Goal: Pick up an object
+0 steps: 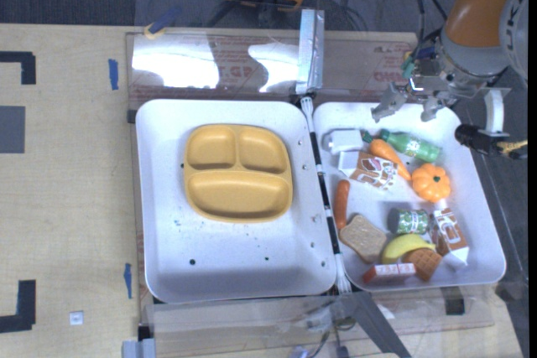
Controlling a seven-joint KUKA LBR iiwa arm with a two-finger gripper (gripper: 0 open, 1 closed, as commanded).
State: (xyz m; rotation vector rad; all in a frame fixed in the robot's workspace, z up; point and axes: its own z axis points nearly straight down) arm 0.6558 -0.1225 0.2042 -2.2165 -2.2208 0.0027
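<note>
Fingers of the grey two-finger gripper (413, 103) stand spread apart with nothing between them, hanging over the far edge of the right-hand shallow white bin (485, 205). Just beneath and slightly nearer the camera lies a green plastic bottle (411, 147), touching a slim orange toy carrot (388, 153); a small white box (342, 139) sits to their left. Further out in the same bin are a round orange pumpkin (431, 182), a brown-and-white printed packet (374, 172), a reddish sausage (341, 202), a brown slice of toy bread (363, 236), a yellow banana (406, 246) and a small green can (411, 221), all crowded close together. The left-hand white bin (159, 205) carries a yellow compartment tray (239, 172). As for progress, nothing is grasped or lifted yet; the pick appears to be at its approach stage. What remains, judging from this, is descending onto one item, likely the bottle or carrot nearest the gripper, closing and raising it.
</note>
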